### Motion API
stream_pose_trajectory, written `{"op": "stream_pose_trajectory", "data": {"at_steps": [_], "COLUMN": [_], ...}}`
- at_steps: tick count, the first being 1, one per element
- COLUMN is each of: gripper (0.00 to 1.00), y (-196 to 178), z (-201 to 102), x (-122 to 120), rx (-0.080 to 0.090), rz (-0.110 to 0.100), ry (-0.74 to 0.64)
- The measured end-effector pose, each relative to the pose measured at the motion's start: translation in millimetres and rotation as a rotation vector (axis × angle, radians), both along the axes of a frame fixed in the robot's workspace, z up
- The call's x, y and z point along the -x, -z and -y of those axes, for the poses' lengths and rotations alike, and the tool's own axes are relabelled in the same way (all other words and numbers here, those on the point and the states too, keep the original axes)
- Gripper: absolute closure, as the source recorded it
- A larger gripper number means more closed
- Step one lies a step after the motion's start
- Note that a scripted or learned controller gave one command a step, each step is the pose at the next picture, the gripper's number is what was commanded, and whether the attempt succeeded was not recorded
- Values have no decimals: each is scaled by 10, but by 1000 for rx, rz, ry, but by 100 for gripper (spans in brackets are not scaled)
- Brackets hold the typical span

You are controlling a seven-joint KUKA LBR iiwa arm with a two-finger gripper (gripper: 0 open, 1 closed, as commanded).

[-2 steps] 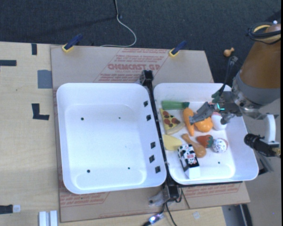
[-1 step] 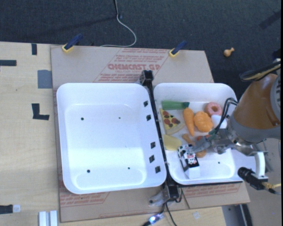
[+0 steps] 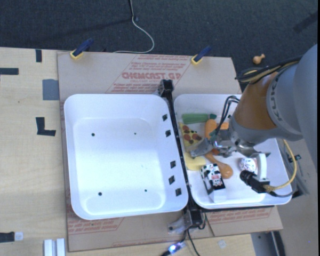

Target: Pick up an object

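My gripper (image 3: 214, 144) is low in the right bin (image 3: 266, 199), among a cluster of small objects. Just to its left lies a pizza-slice toy (image 3: 191, 136) with red spots. A green bar (image 3: 197, 117) and an orange carrot-like piece (image 3: 211, 127) lie behind it. A yellow flat piece (image 3: 193, 162) and an orange oblong piece (image 3: 222, 169) lie in front of it. A black and white block (image 3: 212, 177) sits nearer the front wall. The wrist hides what lies directly under the gripper.
The left bin (image 3: 117, 153) stands beside the right one, with a black divider (image 3: 173, 143) between them. Both rest on a cardboard sheet (image 3: 144, 73) held by two yellow-blue clamps. The arm (image 3: 266, 108) covers the right bin's back right part.
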State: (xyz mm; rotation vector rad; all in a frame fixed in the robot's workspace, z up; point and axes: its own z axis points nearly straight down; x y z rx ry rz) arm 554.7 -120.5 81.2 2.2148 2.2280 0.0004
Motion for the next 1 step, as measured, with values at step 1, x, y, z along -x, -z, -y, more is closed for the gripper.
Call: {"op": "stream_pose_trajectory", "data": {"at_steps": [1], "gripper": [100], "y": [-130], "z": [22], "x": [22], "rx": [1], "rz": [-1], "ry": [4]}}
